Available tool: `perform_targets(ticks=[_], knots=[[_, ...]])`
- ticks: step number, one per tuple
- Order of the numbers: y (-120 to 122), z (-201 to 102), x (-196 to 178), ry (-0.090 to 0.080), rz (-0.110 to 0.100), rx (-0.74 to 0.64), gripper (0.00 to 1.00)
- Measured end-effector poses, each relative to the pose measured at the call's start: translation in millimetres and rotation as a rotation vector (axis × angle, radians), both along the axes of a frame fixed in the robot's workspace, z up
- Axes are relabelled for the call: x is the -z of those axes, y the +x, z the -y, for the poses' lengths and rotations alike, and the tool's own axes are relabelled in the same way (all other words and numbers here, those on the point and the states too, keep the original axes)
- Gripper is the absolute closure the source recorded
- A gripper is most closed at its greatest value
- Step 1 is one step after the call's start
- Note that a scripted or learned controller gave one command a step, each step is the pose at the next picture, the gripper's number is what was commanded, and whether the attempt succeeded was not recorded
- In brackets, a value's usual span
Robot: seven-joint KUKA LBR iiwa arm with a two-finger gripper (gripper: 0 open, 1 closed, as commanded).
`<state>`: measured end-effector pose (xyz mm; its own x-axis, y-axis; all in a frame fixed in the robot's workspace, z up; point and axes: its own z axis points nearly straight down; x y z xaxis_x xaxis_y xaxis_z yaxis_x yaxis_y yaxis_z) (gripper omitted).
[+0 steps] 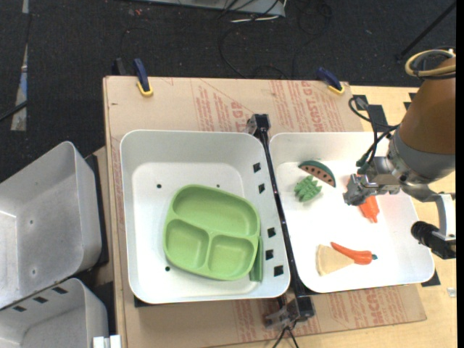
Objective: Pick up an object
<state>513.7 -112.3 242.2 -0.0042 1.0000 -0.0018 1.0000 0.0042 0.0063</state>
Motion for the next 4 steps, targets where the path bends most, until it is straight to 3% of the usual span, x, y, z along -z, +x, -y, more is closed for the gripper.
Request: perform_targets(ticks=[4], knots=[[23.3,-209.7,18.0,0.002,-0.006,-0.004,1.00]])
